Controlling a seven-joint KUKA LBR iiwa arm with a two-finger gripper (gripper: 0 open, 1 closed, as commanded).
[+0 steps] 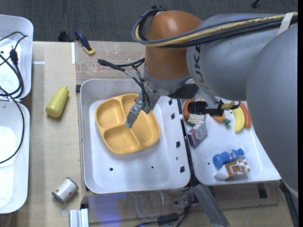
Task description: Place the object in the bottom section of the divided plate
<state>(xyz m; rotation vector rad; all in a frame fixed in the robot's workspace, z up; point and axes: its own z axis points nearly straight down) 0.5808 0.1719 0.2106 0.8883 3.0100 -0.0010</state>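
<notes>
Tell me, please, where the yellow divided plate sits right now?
The divided plate lies in the left white bin, toward its upper left, directly beneath the gripper.

Dark grey carpet floor (pixel 71 8) — pale wooden bench (pixel 52 145) below.

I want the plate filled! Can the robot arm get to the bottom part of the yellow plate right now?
Probably yes. The gripper already hangs over the plate in the left bin, just above the bottom section. Nothing lies in that section or blocks the way. I can't tell whether it is carrying anything.
</notes>
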